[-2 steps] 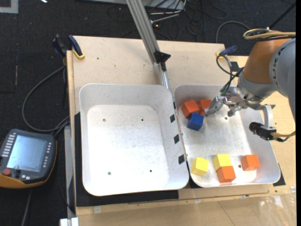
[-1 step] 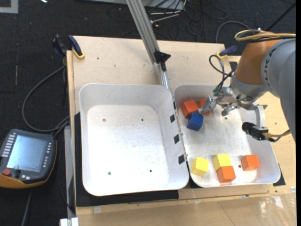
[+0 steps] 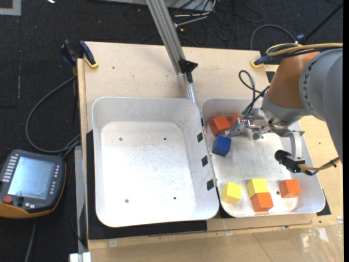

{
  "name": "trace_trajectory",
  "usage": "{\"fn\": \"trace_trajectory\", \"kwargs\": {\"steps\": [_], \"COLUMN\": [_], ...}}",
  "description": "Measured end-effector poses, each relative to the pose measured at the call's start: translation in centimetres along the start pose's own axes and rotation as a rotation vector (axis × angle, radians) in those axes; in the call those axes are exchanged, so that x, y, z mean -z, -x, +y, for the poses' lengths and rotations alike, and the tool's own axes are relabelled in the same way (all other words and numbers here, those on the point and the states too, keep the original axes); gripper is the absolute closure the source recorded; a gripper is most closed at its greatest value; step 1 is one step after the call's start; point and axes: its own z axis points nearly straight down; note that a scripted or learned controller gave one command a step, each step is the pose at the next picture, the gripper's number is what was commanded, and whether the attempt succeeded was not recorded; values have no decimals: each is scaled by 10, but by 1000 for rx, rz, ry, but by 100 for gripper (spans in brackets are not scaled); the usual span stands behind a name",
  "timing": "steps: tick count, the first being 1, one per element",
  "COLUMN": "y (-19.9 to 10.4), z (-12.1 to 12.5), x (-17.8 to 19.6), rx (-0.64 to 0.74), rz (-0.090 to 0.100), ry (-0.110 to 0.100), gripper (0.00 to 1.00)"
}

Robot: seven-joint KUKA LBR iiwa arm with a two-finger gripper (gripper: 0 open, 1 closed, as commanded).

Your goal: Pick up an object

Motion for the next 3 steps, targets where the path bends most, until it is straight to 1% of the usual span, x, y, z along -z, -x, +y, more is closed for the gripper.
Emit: {"fn": "trace_trajectory", "kwargs": {"steps": [1, 2, 3], "y": [12, 11, -27], "z": [37, 37, 35], "x": [-14, -4, -10], "rx": [13, 9, 2], "rz": [9, 8, -10], "ry": [-59, -55, -28], "gripper": [0, 100, 100]}}
